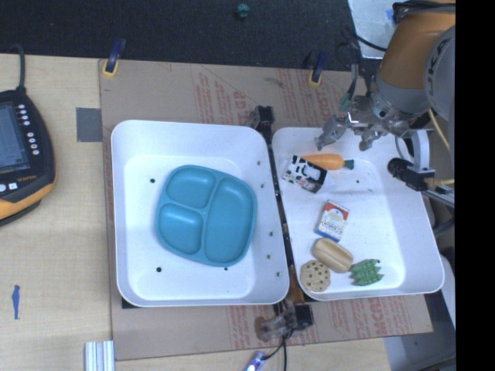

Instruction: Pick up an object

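Scanning from left: a black and orange handheld controller (pixel 19 157) lies at the left edge of the frame, on the bench.
Left bin: the white left bin (pixel 135 141) holds a blue divided plate (pixel 206 215), near its middle.
Right bin: the white right bin (pixel 414 230) holds the small things that could be picked.
Upper part of right bin: a black and white cow-pattern toy (pixel 304 175) touches an orange carrot (pixel 325 161), just under the claw.
Middle of right bin: a small red and white carton (pixel 333 221) lies alone.
Lower part of right bin: a cookie (pixel 315 275), a bread roll (pixel 332 254) and a green leafy piece (pixel 366 271) lie close together.
Gripper: the gripper (pixel 349 132) hangs at the upper edge of the right bin, its fingers spread apart, nothing between them.
Step in hand: I judge it is the approach, before any grasp.
Next move: it probably needs to go down over the carrot or the cow toy, then close; because the two touch, the fingers may catch both or push one away.
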Motion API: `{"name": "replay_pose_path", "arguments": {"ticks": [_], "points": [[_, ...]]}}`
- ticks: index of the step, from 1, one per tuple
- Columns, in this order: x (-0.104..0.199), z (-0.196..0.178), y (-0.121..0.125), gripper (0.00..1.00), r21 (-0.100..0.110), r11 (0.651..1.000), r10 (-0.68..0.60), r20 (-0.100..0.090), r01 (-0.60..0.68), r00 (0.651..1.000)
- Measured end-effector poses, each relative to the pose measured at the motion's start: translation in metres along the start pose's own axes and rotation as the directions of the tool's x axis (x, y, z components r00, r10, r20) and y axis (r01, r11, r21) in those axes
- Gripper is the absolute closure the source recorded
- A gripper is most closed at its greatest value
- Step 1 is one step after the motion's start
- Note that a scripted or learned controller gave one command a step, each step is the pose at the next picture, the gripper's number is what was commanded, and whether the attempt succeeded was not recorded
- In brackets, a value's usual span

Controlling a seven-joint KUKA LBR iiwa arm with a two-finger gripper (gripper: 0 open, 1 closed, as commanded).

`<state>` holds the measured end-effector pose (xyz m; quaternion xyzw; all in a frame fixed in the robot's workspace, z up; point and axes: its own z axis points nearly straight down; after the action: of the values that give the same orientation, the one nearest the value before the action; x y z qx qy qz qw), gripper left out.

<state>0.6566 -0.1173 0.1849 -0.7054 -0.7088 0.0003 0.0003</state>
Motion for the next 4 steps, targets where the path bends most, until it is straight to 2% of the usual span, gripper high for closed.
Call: {"name": "replay_pose_path", "arguments": {"ticks": [1, 2, 3, 4], "points": [[0.017, 0.070, 0.004, 0.00, -0.016, 1.000, 0.002, 0.003, -0.001, 1.000], [-0.034, 0.051, 0.000, 0.00, 0.001, 1.000, 0.003, 0.000, -0.003, 1.000], [-0.006, 0.077, -0.022, 0.00, -0.014, 1.000, 0.002, 0.005, -0.002, 1.000], [0.019, 0.072, 0.003, 0.00, -0.009, 1.000, 0.001, 0.003, -0.001, 1.000]]}}
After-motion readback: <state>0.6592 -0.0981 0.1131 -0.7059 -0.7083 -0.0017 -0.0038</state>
